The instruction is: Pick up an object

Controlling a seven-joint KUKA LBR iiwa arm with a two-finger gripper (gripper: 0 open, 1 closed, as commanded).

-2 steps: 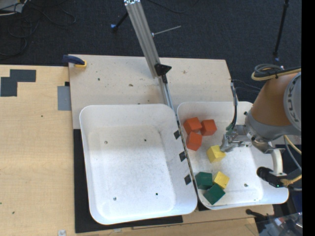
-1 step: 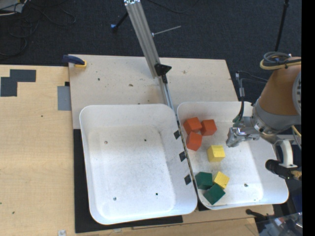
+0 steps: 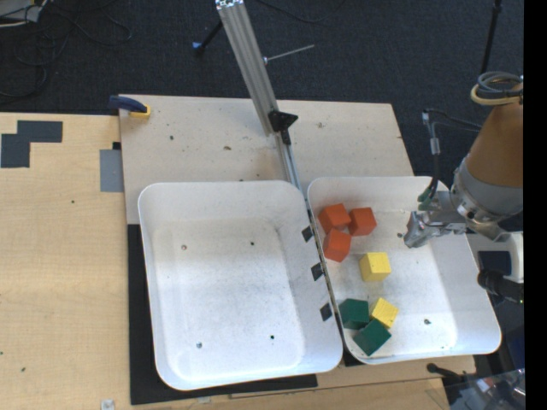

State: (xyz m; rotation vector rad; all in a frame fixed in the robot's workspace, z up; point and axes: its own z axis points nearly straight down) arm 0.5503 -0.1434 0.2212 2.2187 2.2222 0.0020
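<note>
Two shallow white bins are seen side by side on a pale worktop [image 3: 342,135]. The left bin [image 3: 162,220] and the right bin [image 3: 461,331] meet along a shared edge marked by small black clips.

All the blocks are gathered in the right bin, along its left side. Three orange blocks [image 3: 345,226] are clustered near the far left corner, touching one another. A yellow block [image 3: 374,266] is placed just below them, slightly apart and nearer the middle of the bin. Toward the near left corner, two green blocks [image 3: 362,324] are found, one at the left edge and one at the near rim, with a second yellow block [image 3: 385,312] wedged against them on the right.

The gripper [image 3: 415,231] is positioned over the far middle of the right bin, to the right of the orange blocks and well apart from every block. Nothing is seen between its fingers; whether the jaws are parted or closed cannot be told from this angle. The grey arm [image 3: 491,178] with its orange band is seen entering across the bin's right edge.

A slanted metal rail [image 3: 253,62] is fixed at the worktop's far edge, and a blue-and-yellow clamp [image 3: 130,106] is set at its far left corner.
</note>
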